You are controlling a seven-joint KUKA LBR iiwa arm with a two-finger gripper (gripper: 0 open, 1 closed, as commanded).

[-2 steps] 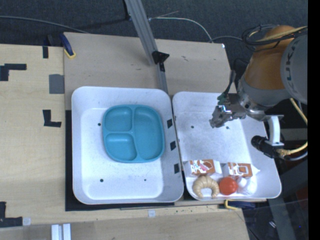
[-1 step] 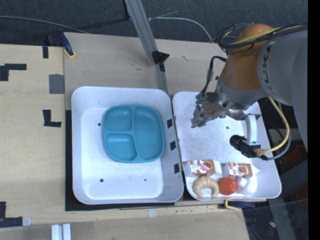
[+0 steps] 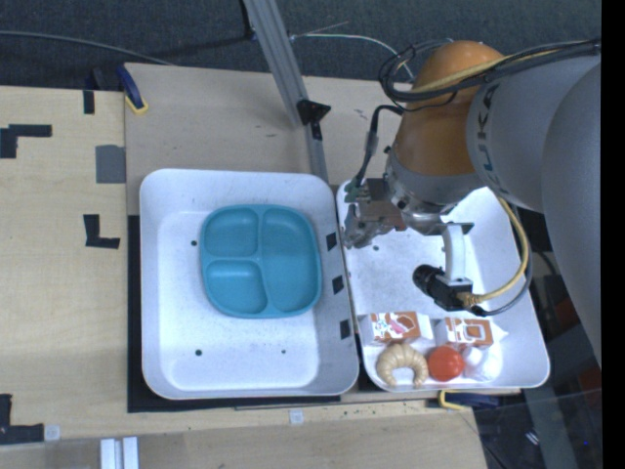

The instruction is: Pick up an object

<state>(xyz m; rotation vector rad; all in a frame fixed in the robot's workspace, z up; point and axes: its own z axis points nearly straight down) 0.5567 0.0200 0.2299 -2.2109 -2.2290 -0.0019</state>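
Note:
In the right bin (image 3: 522,355), along its near edge, lie a tan croissant (image 3: 401,362), a red tomato (image 3: 445,362) and two small printed packets (image 3: 395,327) (image 3: 467,332). My gripper (image 3: 357,226) hangs over the far left part of the right bin, close to the wall shared with the left bin, well behind those objects. I see nothing between its fingers. The grey arm with its orange band (image 3: 449,96) covers the far right of that bin.
The left bin (image 3: 171,360) holds a blue divided plate (image 3: 261,260). A metal post (image 3: 283,62) slants down from the top to the bins' far edge. A black fitting with a yellow cable (image 3: 441,284) hangs in the middle of the right bin.

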